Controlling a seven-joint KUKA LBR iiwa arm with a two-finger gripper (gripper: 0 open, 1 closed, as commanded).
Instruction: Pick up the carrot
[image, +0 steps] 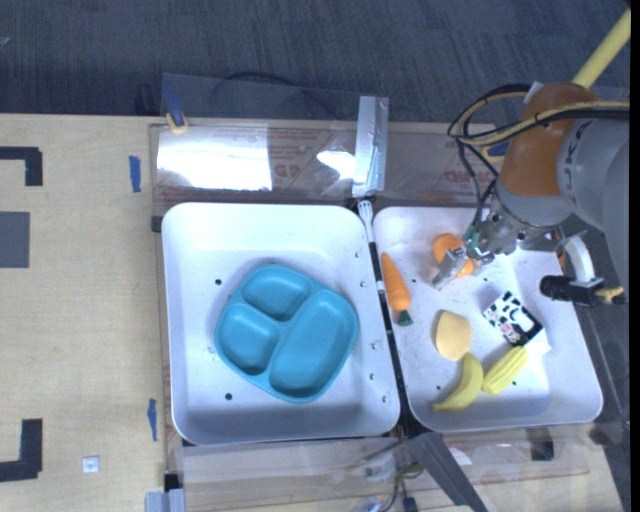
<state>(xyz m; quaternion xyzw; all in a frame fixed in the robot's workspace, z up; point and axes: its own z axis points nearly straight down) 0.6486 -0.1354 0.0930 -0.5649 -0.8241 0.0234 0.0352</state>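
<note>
claw (455, 262): over right bin (575, 400), grip state cannot tell | carrot (396, 287): left of claw, apart

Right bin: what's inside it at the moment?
The right white bin holds an orange carrot along its left wall, a yellow banana, a pale yellow fruit, a black-and-white block and an orange item, partly covered by the hand.
</note>
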